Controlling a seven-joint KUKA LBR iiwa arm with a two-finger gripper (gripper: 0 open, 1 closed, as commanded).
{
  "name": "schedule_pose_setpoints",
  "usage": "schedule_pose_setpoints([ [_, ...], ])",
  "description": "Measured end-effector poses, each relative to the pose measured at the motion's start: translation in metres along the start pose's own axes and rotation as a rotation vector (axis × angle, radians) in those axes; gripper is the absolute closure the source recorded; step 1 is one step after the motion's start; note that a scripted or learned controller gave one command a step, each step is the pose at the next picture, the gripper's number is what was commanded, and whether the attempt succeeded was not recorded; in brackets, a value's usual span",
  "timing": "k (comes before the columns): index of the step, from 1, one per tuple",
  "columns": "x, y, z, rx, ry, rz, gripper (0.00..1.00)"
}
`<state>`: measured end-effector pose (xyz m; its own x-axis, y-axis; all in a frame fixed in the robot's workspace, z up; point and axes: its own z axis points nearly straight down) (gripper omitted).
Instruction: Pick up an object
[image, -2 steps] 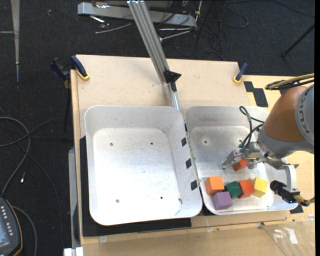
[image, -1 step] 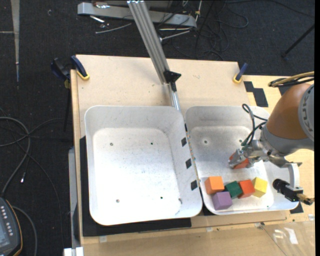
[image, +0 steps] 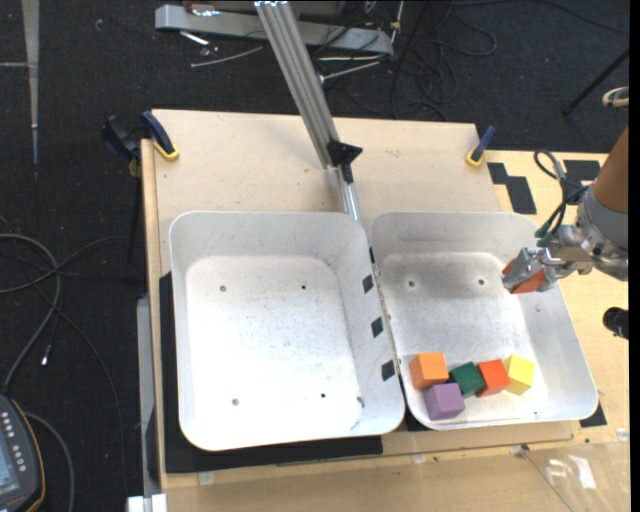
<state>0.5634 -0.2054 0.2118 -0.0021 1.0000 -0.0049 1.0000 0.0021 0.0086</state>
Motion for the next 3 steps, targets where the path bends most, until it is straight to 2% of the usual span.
schedule_pose_setpoints([
  [1,0.111,-0.002,0.026,0.011,0.008,-0.007,1.00],
  [2,0.195,-0.018,-0.031,0.005,0.008,-0.009,1.00],
  [3,0.249,0.040,0.019,0.009,0.006,-0.006,1.00],
])
